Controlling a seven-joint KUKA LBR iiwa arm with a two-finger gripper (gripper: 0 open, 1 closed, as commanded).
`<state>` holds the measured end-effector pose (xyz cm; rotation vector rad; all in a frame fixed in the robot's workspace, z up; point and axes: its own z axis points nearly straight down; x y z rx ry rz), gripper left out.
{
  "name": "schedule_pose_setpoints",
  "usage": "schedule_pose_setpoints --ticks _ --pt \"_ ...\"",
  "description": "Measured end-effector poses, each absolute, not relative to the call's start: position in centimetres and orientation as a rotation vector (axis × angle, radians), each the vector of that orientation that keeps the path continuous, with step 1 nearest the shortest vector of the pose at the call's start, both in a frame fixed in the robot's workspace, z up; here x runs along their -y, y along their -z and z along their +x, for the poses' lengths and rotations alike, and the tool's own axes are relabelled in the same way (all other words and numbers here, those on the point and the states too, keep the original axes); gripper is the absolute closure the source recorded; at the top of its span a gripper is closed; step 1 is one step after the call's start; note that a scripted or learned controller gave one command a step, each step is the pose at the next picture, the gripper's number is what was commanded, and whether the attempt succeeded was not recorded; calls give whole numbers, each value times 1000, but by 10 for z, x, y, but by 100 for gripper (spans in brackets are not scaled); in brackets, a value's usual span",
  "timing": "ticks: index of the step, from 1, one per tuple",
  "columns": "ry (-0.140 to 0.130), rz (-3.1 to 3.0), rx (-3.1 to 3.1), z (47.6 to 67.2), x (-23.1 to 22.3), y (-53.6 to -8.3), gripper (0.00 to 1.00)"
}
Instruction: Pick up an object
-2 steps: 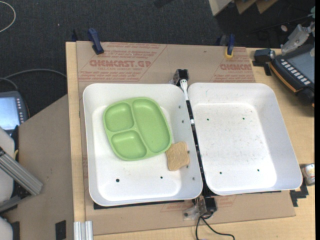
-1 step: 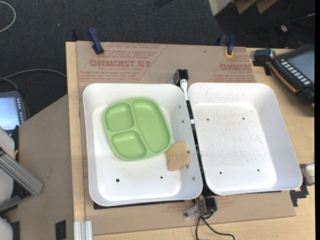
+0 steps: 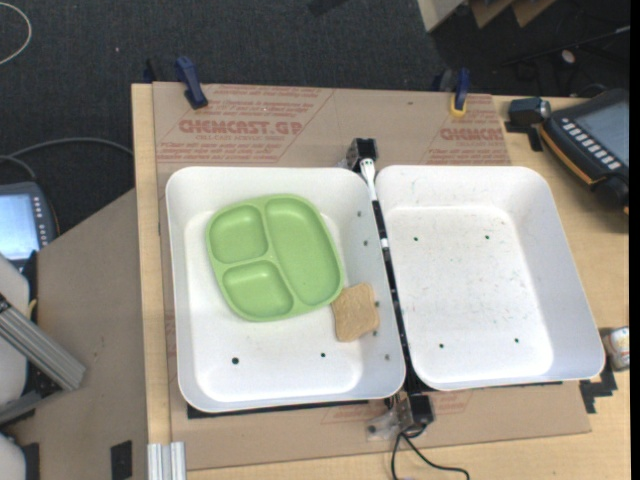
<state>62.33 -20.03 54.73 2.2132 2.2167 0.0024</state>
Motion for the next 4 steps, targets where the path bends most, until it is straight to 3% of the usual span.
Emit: schedule_pose_setpoints --ticks 1,2,3,4 --pt "5 2230 -2223 559 197 -480 100" --pt "3 2221 -2233 493 123 -438 100" --pt "3 2225 -2218 557 191 -380 100" --pt "-12 2204 -2206 611 225 -546 100"
